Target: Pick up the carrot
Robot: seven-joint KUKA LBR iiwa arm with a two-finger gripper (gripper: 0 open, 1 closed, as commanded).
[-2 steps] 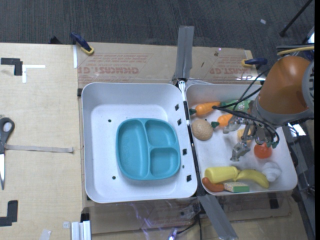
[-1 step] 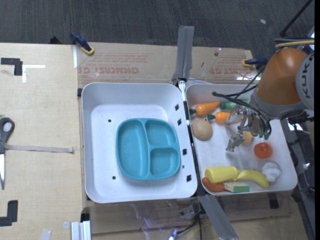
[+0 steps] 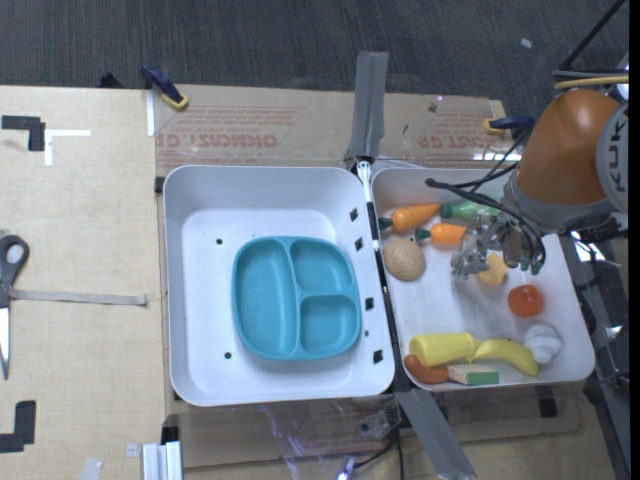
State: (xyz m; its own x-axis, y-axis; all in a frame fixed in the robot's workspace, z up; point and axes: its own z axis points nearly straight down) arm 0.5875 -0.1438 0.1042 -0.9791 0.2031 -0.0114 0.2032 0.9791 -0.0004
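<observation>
An orange carrot (image 3: 415, 216) lies at the back of the right bin (image 3: 575, 298), its green top pointing right. A shorter orange carrot-like piece (image 3: 448, 234) rests just in front of it. My gripper (image 3: 474, 256) hangs low over the middle of the right bin, just right of the shorter piece and slightly nearer the front. Close against the gripper's right side sits a small yellow piece (image 3: 492, 272). Nothing can be seen held.
The right bin also holds a brown round item (image 3: 404, 259), a red tomato (image 3: 526, 300), a banana (image 3: 507, 356), a yellow cylinder (image 3: 443, 347), a white item (image 3: 543, 342) and a red piece (image 3: 425, 372). A teal divided plate (image 3: 297, 296) sits in the left bin (image 3: 190, 268).
</observation>
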